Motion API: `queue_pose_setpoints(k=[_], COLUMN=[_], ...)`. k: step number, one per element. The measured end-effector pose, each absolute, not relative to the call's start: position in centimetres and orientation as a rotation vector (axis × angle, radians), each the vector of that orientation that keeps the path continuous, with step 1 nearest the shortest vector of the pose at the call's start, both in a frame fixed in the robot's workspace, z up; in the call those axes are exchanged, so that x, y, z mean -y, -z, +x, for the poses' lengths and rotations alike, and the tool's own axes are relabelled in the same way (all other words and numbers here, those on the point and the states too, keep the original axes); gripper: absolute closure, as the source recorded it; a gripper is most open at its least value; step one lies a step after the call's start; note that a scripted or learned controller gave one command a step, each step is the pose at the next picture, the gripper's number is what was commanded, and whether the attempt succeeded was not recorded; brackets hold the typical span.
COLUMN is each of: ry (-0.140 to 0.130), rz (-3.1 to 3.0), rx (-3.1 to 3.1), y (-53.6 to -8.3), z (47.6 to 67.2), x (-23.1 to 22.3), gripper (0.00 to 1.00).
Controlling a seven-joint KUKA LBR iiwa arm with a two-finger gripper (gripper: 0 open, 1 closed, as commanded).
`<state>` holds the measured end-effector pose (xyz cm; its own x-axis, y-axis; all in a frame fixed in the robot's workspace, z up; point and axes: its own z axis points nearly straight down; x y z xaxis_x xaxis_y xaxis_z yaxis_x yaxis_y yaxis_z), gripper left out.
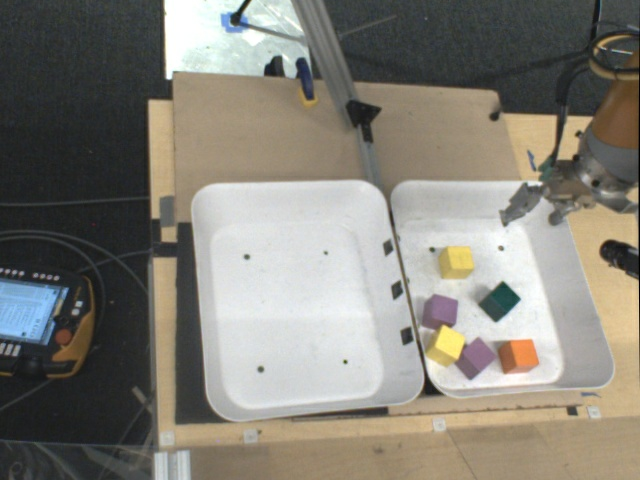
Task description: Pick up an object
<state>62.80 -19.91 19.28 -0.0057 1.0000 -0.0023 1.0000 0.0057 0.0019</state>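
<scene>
The right bin (560,258) holds several small blocks. A yellow cube (457,261) lies near its middle, a dark green cube (499,300) to the right of it, and a purple cube (440,311) below. Another yellow cube (446,345), a second purple cube (477,357) and an orange cube (518,355) sit along the front. My gripper (538,206) hangs over the bin's far right part, above and right of the blocks. Its two fingers are spread apart with nothing between them.
The left bin (215,268) stands beside the right one on the bench. A grey pole (330,53) slants down from the top to the gap between the bins. A teach pendant (40,318) lies at the far left, off the bench.
</scene>
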Motion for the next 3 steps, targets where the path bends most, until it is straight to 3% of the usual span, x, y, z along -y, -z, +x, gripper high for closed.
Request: queue_pose_setpoints(k=[1, 2, 3], ry=[-0.001, 0.001, -0.005], rz=[2.211, 2.215, 2.215], rx=[-2.238, -2.231, -2.225], y=[-12.9, -8.8, -10.2], z=[62.8, 60.8, 61.0], x=[11.5, 8.7, 8.9], gripper=[0.00, 0.00, 1.00])
